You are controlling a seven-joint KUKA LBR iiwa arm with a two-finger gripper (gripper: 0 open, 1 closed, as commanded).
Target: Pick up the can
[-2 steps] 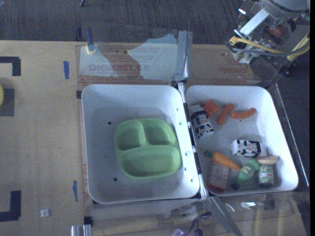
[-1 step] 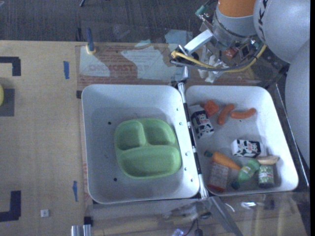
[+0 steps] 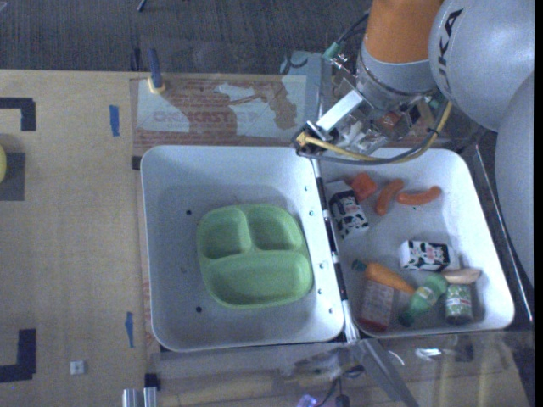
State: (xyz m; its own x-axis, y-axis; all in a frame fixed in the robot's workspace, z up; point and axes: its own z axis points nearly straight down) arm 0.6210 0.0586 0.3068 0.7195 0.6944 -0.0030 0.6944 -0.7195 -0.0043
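Note:
The can [image 3: 459, 303] is small with a green label and stands upright in the near right corner of the right bin [image 3: 488, 227]. A green bottle [image 3: 422, 298] lies just to its left and a beige piece [image 3: 461, 275] lies just behind it. My gripper [image 3: 355, 136] hangs over the far left edge of the right bin, below the orange band, with cables looped around it. It is well away from the can, and nothing shows in it.
The right bin also holds two cow-print cartons [image 3: 349, 212] [image 3: 423, 254], sausages [image 3: 419, 197], a carrot [image 3: 390, 275] and a reddish packet [image 3: 378, 303]. A green divided plate [image 3: 253, 254] lies in the left bin [image 3: 161, 227].

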